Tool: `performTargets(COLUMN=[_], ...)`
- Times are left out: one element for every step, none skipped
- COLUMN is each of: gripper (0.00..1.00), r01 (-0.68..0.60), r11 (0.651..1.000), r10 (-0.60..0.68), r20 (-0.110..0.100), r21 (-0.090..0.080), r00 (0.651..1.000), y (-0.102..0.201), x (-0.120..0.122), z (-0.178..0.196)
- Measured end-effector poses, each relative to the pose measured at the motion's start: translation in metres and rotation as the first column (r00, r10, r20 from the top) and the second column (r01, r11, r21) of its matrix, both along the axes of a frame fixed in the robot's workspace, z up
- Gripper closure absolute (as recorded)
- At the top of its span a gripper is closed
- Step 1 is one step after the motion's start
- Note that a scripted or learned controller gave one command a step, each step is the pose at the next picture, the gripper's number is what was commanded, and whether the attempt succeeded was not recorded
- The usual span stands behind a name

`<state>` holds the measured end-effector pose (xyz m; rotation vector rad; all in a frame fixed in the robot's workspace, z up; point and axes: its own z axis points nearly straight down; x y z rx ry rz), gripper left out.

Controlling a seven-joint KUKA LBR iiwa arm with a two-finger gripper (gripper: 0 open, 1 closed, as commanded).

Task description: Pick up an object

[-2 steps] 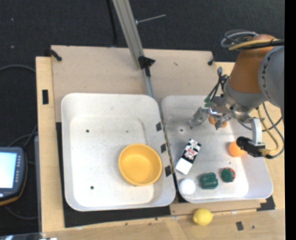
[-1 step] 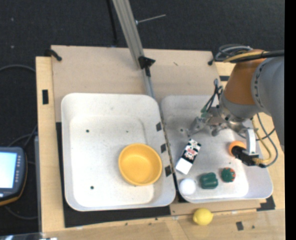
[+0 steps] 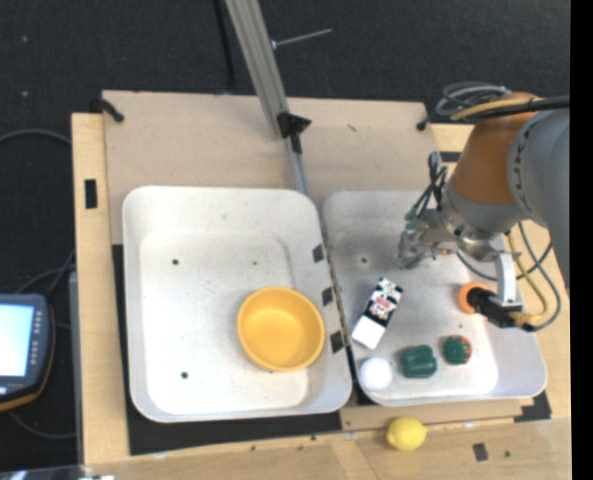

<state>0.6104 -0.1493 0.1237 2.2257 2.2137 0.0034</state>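
The patterned box lies just below-left of the tool.

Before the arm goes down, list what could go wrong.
1. The gripper hangs over bare floor of the right bin, apart from every object; a straight descent may catch nothing.
2. The white ball, green block and red-green toy sit crowded near the front wall, so a grasp there may knock neighbours.

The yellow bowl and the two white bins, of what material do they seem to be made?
The yellow bowl looks like plastic: even colour, smooth matte surface, soft shading inside. The left white bin and the right white bin look like thin moulded plastic, with rounded corners and dull, speckled, scuffed floors. The view cannot confirm either material.
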Motion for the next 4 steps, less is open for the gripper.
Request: performTargets(gripper=[1.00,1.00,1.00,1.00], r01=[-0.003,-0.008,-0.009,-0.012], r11=[1.000,1.000,1.000,1.000], r10=[0.003,0.008,0.009,0.012], r20=[0.003,-0.001,-0.001,-0.002], r21=[0.000,-0.001,-0.001,0.001], r00=[1.000,1.000,1.000,1.000], y=[-0.003,0.002,0.001,0.054], x=[-0.005,-0.007,-0.006,-0.017], z=[0.046,0.104,0.154,0.159])
